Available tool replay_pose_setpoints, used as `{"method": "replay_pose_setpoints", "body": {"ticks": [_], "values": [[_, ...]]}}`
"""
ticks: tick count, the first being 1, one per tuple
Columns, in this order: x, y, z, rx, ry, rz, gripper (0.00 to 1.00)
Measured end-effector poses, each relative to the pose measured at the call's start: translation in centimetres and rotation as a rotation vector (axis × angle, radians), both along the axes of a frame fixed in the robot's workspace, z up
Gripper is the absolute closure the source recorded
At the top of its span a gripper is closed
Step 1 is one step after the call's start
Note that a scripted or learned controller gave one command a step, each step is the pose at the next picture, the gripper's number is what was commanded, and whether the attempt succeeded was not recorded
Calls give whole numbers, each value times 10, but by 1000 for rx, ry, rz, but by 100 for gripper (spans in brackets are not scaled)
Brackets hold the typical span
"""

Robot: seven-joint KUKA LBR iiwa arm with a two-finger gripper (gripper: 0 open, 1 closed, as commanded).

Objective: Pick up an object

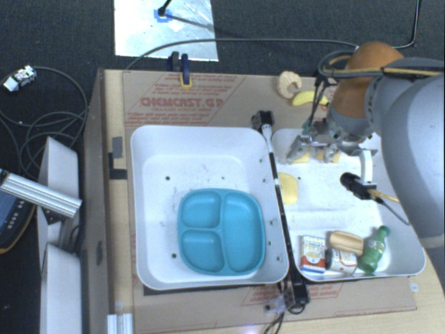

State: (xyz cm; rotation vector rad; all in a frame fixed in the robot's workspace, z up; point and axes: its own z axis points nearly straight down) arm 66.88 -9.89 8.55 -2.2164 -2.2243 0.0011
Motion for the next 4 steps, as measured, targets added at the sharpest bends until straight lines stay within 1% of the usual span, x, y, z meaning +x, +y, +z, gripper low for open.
{"method": "replay_pose_setpoints", "body": {"ticks": [1,3,4], "values": [[0,15,-1,-1,-4,2,0],[0,15,-1,-2,-4,1,0],[1,15,11,-3,-7,5,100]]}}
